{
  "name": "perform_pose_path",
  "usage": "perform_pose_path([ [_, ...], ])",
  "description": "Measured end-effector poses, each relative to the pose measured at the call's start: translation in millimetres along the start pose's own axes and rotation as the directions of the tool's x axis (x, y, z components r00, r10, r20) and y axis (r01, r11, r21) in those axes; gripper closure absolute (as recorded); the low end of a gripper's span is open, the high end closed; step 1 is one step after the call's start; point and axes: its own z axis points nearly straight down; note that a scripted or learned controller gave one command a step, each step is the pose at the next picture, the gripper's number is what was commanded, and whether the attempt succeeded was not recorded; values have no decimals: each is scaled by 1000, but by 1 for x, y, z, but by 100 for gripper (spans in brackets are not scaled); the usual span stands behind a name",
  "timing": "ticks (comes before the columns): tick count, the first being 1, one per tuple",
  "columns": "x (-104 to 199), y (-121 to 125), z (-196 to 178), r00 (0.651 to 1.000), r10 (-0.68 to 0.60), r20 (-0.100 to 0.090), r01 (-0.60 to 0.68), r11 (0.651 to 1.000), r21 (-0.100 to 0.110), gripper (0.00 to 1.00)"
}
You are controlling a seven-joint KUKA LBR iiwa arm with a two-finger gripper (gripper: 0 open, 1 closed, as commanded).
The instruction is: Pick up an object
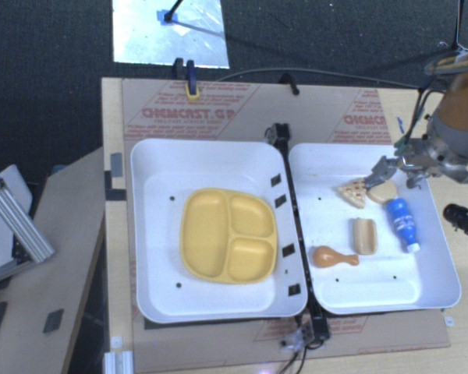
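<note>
- Nearest the camera in the right-hand shallow white bin (433, 291), at about six o'clock, lies a small orange-brown plastic toy drumstick (334, 257): probably light and stiff, its thin handle end the easier place to pinch.
- Just beyond it, a tan toy hot-dog bun (364, 235) lies lengthwise; it looks smooth and rounded, so it may slip unless taken across its narrow width.
- At three o'clock, a blue toy bottle with a white label (403, 224) lies on its side; it could roll, so grip across the body.
- Farther back, at twelve o'clock, a pale wedge-shaped toy pizza slice (352, 192) lies flat, with a small cream piece (381, 192) just beside it.
- The grey gripper (394, 170) hovers above that piece, jaws apart, holding nothing.
- In the left-hand white bin (160, 178) rests a yellow divided plastic plate (228, 234).
</note>
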Motion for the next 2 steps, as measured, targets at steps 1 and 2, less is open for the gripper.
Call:
perform_pose_path([
  [1, 1, 10, 50, 1000, -1, 0, 1, 1000, 2, 0],
  [2, 4, 18, 96, 1000, -3, -1, 3, 1000, 3, 0],
])
